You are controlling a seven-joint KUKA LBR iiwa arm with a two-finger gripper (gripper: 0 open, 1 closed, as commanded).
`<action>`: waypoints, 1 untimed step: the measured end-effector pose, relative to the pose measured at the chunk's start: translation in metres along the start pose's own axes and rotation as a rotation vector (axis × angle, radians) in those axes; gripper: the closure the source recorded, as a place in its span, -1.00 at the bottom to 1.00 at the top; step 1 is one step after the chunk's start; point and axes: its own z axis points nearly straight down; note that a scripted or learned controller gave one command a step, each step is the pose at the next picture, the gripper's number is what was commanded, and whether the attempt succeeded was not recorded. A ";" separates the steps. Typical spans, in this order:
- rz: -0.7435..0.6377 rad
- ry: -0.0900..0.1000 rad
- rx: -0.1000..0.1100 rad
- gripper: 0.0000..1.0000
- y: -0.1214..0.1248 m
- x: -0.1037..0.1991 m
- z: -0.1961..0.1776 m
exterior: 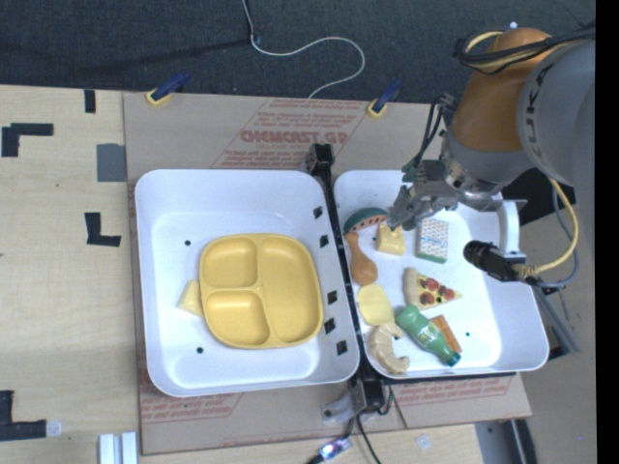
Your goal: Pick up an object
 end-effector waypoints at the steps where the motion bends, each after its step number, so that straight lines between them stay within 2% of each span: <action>1: 0.000 0.001 0.000 1.00 -0.010 0.009 -0.005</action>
